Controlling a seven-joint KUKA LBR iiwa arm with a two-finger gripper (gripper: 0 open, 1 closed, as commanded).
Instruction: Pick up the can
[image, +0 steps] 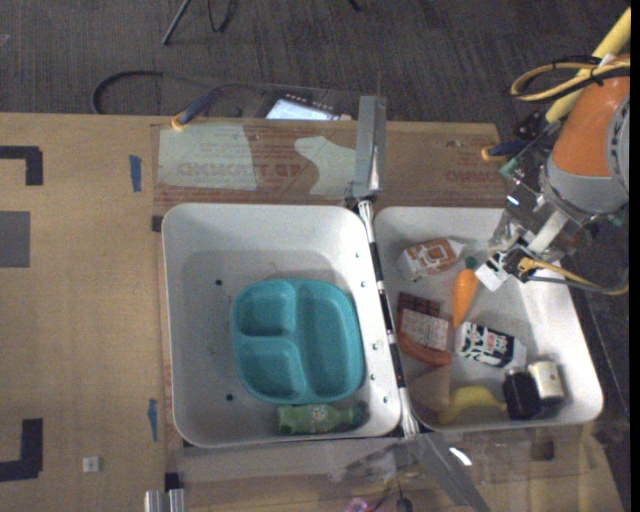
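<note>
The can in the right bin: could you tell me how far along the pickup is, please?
Nothing looks done: the can lies in the right bin, near its front corner, beside the banana. In hand: the pincer hovers over the bin's back, near the carrot. Left: reach the can, grasp, lift.

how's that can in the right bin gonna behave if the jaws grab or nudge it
The can seems to lie on its side in the right bin, so a nudge would probably roll it. Its shiny metal end suggests a hard, somewhat slippery surface. It sits close to the bin's corner, beside the banana, which may limit rolling but crowd the gripper.
</note>
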